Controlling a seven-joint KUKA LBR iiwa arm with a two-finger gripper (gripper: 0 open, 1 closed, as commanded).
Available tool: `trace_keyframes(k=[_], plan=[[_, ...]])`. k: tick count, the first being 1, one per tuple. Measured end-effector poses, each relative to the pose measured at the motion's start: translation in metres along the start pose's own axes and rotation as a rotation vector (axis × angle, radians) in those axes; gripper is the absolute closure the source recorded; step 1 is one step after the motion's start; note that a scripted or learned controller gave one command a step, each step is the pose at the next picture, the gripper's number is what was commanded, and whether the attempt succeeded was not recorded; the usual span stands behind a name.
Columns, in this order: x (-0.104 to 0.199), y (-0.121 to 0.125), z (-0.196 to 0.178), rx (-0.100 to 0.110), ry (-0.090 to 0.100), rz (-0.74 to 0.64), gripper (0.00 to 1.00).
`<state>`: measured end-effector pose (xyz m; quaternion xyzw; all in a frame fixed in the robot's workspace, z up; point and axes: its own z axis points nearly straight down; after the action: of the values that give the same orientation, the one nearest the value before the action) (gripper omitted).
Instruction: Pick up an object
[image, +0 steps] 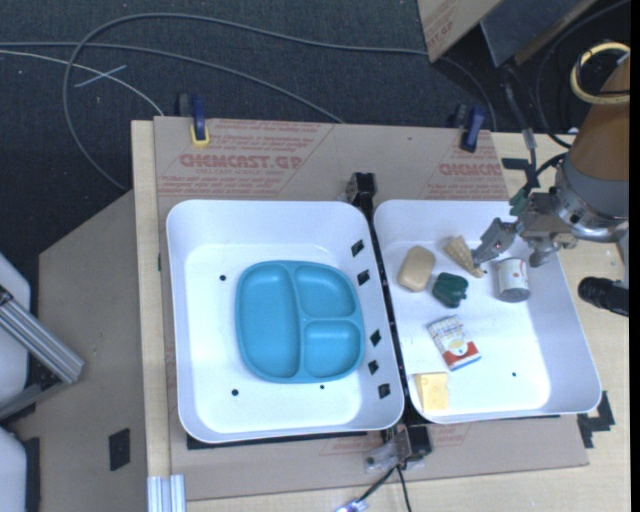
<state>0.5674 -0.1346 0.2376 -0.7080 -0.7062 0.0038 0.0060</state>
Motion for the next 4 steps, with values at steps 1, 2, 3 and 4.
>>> trace_keyframes(k=[1,2,3,4], plan=[[0.000,0.002,-0.007,-0.013,-0.002,-0.003,0.00],[0.003,0.002,0.057,-0.006,-0.001,-0.003,0.00],[0.005,-0.007,0.105,-0.006,0.000,-0.002,0.00],[0.006,-0.008,0.156,-0.007,0.000,-0.002,0.00]])
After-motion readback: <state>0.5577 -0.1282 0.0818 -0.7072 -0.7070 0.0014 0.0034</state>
